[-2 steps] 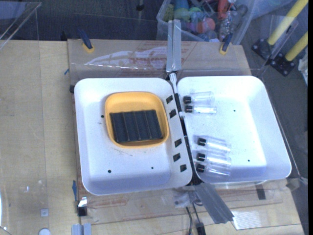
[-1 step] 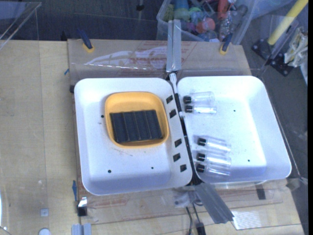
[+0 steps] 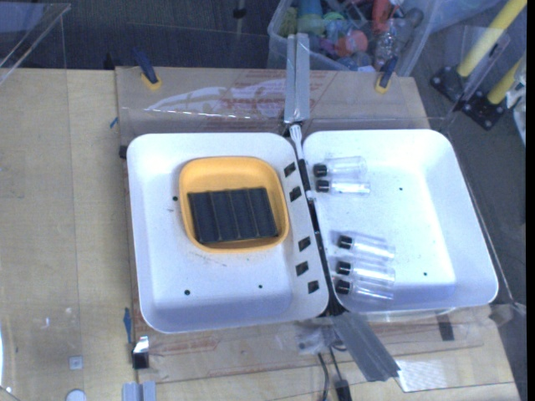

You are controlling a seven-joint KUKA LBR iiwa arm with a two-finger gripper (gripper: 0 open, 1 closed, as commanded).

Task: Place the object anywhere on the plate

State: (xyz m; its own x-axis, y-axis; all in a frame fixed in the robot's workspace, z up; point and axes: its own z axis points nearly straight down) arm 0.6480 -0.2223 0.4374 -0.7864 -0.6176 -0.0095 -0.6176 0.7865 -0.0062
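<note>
Pale wood tabletop (image 3: 58, 224) left of the yellow plate (image 3: 201, 174). Plate sits in the left white bin (image 3: 159, 291). A black ridged slab (image 3: 232, 215) lies flat on the plate, central. Right of the plate, in the right bin (image 3: 435, 224): five clear black-capped vials (image 3: 364, 266) lying on their sides. Beyond the plate, to the right: clear tub of coloured toys (image 3: 351, 15). Claw state: cannot tell.

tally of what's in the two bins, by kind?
Yellow plate: 1, left bin
Dark ridged block: 1, on the plate
Clear vials with black caps: 5, right bin, two at the upper left, three at the lower left
Total: 7
</note>
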